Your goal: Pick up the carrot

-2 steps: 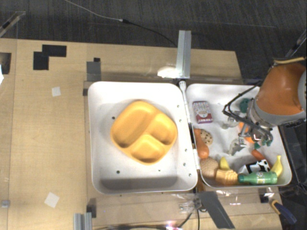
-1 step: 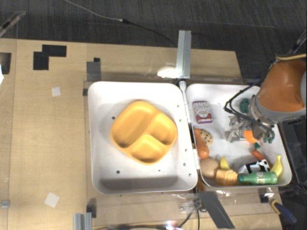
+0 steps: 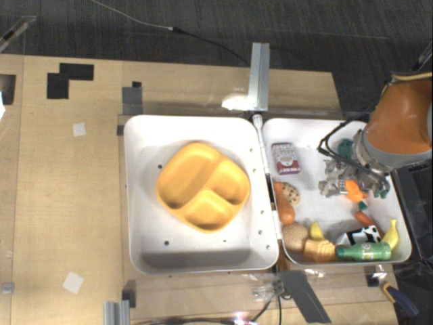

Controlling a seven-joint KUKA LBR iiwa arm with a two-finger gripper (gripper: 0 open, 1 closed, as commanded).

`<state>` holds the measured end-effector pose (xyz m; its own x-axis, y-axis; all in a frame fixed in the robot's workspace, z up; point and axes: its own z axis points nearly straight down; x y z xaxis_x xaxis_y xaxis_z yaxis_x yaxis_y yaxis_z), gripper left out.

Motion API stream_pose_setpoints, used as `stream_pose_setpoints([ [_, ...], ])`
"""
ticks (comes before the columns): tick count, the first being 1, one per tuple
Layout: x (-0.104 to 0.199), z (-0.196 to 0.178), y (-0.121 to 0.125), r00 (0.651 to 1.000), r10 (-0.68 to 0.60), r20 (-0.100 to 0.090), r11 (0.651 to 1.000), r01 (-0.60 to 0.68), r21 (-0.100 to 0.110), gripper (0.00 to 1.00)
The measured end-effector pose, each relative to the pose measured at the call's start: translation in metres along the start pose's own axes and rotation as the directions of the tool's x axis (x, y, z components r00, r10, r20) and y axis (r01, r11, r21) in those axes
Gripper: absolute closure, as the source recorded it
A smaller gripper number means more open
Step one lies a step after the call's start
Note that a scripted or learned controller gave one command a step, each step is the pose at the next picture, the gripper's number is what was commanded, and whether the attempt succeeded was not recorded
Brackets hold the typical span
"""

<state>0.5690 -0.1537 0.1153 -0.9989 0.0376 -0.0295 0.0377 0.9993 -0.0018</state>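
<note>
Desk: wooden, carrying two white bins; yellow divided plate in the left bin.
Carrot: right bin, small orange piece directly at the hand.
Hand state: cannot tell; fingers obscured, contact unconfirmed.
Handling: probably light, rigid, smooth plastic; may slip.
Grip point: across the thicker middle.

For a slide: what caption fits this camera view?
Gripper over the right bin, at an orange carrot.

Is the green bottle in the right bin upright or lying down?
Lying down. The green bottle rests on its side along the near wall of the right bin, cap pointing left, beside the banana.
</note>
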Motion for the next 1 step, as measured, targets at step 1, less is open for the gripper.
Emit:
stream_pose_setpoints([
  [1, -0.0033, -0.0126, 0.001, 1.0, -0.003, 0.009, 1.0, 0.003, 0.001, 1.0],
])
